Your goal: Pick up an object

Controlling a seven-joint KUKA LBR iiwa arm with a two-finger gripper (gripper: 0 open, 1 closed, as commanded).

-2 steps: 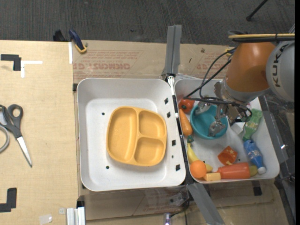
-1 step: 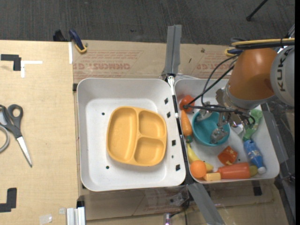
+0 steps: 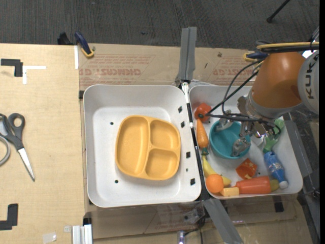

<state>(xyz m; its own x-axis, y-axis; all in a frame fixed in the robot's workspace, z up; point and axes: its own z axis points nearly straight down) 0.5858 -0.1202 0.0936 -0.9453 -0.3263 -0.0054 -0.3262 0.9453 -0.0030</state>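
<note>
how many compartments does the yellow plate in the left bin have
3. The yellow plate has one long compartment down its left side and two smaller ones stacked on its right, upper and lower. All three are in plain sight.

Bench and floor, lit evenly.
Dark grey carpet floor (image 3: 127, 9) beyond gripper; pale wooden benchtop (image 3: 40, 151) far to its left, bearing grey-handled scissors (image 3: 18, 141); brown cardboard sheet (image 3: 132, 65).

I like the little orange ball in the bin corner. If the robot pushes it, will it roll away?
Probably not far. The orange ball looks round, so it would likely roll, but the bin wall and yellow block hem it in. Its smooth curve may slip from the gripper.
</note>
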